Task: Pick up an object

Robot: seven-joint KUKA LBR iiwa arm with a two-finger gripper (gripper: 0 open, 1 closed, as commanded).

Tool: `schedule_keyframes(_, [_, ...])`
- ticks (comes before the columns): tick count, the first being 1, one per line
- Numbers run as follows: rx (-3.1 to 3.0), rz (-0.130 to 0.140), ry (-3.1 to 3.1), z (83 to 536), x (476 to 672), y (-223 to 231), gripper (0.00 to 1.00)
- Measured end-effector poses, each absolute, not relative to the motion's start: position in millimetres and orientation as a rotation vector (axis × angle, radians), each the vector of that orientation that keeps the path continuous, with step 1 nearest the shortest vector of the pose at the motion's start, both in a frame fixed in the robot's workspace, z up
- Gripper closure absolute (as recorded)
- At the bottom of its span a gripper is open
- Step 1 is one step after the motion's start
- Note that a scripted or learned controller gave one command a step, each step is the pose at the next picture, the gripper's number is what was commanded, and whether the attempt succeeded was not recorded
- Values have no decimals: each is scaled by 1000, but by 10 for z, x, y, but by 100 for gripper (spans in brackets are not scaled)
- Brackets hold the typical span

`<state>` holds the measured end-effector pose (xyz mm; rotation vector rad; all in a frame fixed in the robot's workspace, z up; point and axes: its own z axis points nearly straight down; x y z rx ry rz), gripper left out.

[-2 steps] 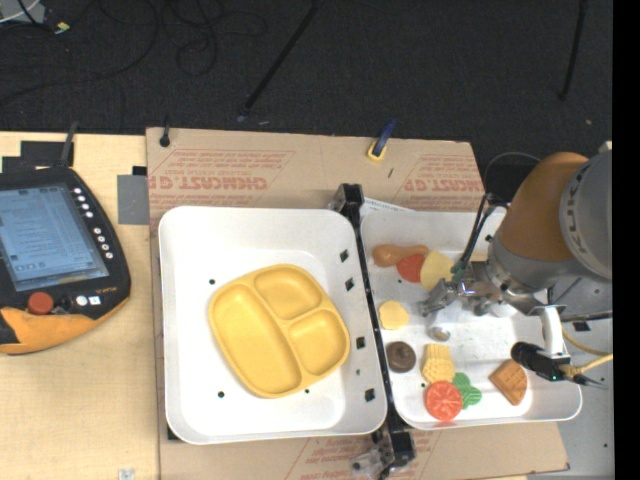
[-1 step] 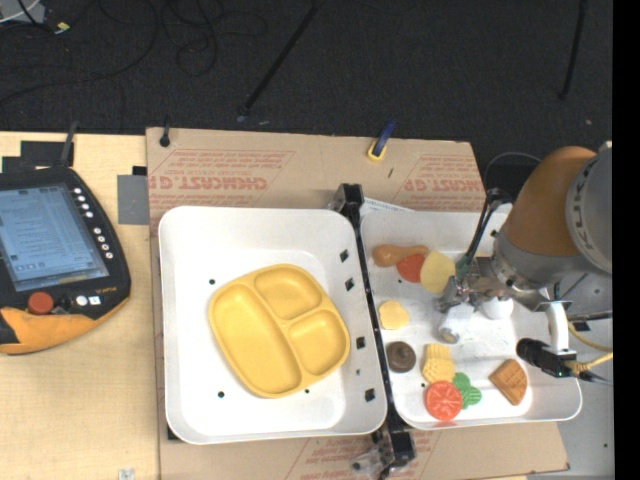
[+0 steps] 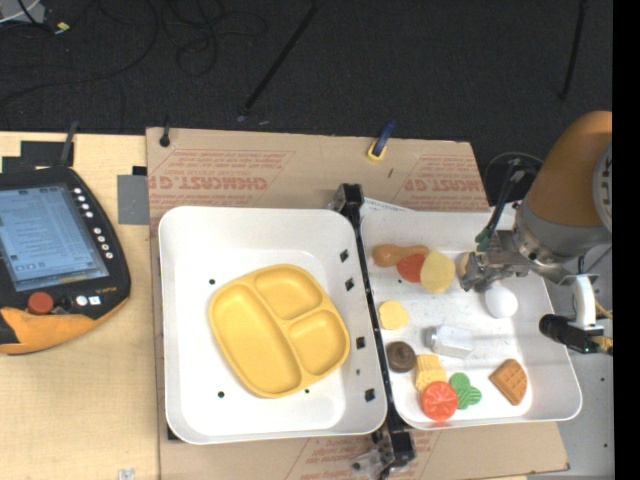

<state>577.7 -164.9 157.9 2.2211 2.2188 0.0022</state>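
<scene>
My claw [image 3: 480, 271] hangs low in the right white bin [image 3: 560, 393], just beside the small white egg-shaped toy [image 3: 500, 301]; I cannot tell its grip, so I think next I must close on the egg.

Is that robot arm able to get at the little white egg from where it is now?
Probably yes. The gripper hangs over the right bin, just beside the white egg, which lies in the open with nothing on top of it. The yellow toy sits on the gripper's other side, apart from the egg.
</scene>
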Motion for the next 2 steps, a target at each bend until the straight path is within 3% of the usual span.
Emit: schedule_keyframes(2, [2220,1,2222,2290,5819,-1645,100])
